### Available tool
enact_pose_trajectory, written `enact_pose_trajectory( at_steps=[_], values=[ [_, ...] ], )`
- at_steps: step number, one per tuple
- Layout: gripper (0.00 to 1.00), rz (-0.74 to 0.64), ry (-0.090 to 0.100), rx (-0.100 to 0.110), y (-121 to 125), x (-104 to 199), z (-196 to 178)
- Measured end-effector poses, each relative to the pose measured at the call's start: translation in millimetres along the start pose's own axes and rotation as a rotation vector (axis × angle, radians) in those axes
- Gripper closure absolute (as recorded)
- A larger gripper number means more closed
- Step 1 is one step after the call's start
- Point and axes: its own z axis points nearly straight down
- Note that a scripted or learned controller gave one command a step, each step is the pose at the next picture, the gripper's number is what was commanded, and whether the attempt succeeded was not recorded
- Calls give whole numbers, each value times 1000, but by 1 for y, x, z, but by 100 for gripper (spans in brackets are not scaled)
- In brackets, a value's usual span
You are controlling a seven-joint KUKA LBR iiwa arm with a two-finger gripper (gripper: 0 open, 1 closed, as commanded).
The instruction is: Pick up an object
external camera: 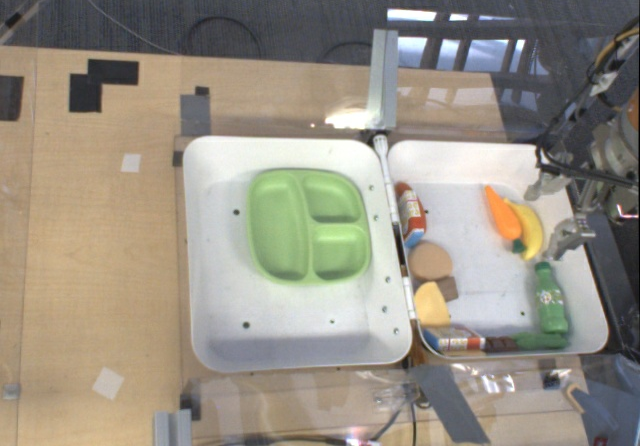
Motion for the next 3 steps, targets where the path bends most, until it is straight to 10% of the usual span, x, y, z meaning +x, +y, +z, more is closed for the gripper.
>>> enact_pose_trajectory(
  at_steps=[1,2,3],
  values=[
    [0,43,-5,1,1,-32,178],
    [0,-27,-10,2,18,-92,187],
    [0,-48,-10,2,8,-63,186]
  ],
)
